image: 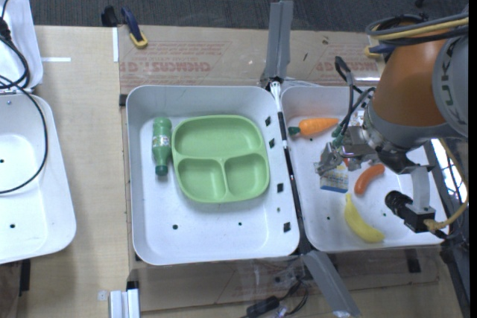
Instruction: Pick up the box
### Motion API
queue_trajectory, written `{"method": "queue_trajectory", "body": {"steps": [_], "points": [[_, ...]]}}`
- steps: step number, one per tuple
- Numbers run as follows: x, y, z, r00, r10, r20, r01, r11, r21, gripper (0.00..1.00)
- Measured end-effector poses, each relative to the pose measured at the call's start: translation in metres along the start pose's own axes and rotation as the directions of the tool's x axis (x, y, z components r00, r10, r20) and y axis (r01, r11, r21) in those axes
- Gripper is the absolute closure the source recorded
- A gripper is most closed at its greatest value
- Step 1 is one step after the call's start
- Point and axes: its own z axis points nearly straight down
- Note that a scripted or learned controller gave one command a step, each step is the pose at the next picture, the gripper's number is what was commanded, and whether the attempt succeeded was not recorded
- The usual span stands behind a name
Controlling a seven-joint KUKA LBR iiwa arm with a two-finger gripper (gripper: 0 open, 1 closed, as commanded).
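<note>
The box [336, 180] is small, white with blue print, and lies in the right bin [320, 231] near its middle. My gripper [332, 160] hangs directly over the box's far edge, at the end of the grey arm with the orange band [410, 86] that reaches in from the right. The gripper's metal parts overlap the top of the box, and whether it touches the box is unclear.
In the right bin, a carrot [317, 126] lies at the back, an orange-red sausage [369, 177] lies right beside the box, and a banana [362, 223] sits at the front. The left bin [149, 227] holds a green divided plate [220, 157] and a green bottle [161, 145].
</note>
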Motion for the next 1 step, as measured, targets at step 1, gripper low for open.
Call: {"method": "queue_trajectory", "body": {"steps": [1], "points": [[-0.0008, 0.0005, -0.0077, 1.000, -0.001, 0.001, 0.001, 1.000, 0.002, 1.00]]}}
